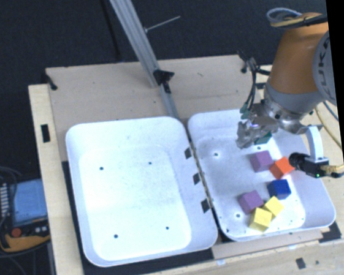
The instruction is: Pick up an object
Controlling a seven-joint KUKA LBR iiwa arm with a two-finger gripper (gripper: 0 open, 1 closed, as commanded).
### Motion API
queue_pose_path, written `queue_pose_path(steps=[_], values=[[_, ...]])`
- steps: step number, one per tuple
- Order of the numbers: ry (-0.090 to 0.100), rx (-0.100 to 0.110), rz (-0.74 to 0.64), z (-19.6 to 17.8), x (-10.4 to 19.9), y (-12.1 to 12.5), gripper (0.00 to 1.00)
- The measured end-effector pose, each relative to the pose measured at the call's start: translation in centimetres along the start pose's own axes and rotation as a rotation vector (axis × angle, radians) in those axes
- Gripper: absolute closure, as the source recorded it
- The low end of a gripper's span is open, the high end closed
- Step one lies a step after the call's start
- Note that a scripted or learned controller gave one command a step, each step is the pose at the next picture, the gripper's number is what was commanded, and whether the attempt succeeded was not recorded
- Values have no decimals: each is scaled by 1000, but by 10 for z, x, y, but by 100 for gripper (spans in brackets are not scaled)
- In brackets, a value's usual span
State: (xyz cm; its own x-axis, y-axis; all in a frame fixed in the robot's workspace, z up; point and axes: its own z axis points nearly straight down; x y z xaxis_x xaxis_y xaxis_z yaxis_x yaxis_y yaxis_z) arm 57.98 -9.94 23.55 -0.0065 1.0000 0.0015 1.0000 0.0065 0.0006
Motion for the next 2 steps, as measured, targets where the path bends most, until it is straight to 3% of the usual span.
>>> queue_pose_path(steps=[2], values=[[0, 1, 0, 1, 101, -21, 100]])
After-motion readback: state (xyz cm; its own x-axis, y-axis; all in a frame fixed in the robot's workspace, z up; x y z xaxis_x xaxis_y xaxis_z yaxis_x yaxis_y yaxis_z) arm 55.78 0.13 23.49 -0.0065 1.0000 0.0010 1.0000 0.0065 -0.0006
